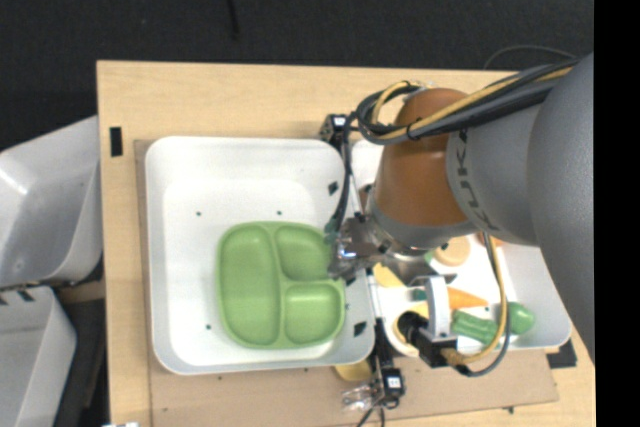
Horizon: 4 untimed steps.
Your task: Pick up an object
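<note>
A light green plate (278, 298) with three compartments lies in the left white bin (180, 215), toward its front right. My gripper (345, 257) hangs at the plate's right edge, over the wall between the two bins, under the orange band of the wrist. The arm's bulk hides much of the right bin (545, 315). There I see an orange carrot-like piece (466, 298), a green piece (492, 323), a pale round piece (452, 252) and a cream ring (403, 333).
The grey arm covers the upper right of the bench. A small yellow object (350, 372) shows at the front, just below the bins' edge. Bare wooden bench (250, 100) lies behind the left bin.
</note>
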### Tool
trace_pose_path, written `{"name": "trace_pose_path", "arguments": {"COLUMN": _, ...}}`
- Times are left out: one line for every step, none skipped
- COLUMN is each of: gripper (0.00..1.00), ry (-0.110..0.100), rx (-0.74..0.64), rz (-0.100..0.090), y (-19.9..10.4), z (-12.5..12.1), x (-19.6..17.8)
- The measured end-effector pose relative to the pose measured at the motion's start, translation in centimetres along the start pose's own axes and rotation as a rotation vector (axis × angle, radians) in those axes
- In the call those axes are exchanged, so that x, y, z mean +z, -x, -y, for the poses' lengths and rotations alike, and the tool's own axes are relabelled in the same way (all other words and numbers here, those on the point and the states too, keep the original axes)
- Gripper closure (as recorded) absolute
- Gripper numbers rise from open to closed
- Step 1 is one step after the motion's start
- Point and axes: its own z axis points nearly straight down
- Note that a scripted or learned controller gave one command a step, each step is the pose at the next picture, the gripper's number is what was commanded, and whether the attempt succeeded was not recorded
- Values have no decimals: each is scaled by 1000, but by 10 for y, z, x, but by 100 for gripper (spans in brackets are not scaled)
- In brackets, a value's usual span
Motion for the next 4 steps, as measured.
{"name": "trace_pose_path", "arguments": {"gripper": 100, "ry": 24, "rx": 3, "rz": -1, "y": -19, "z": -3, "x": -152}}
{"name": "trace_pose_path", "arguments": {"gripper": 100, "ry": 27, "rx": 3, "rz": -1, "y": -50, "z": -21, "x": -365}}
{"name": "trace_pose_path", "arguments": {"gripper": 100, "ry": 1, "rx": 13, "rz": 5, "y": 16, "z": -10, "x": -276}}
{"name": "trace_pose_path", "arguments": {"gripper": 100, "ry": -7, "rx": 7, "rz": 4, "y": -12, "z": 1, "x": -148}}
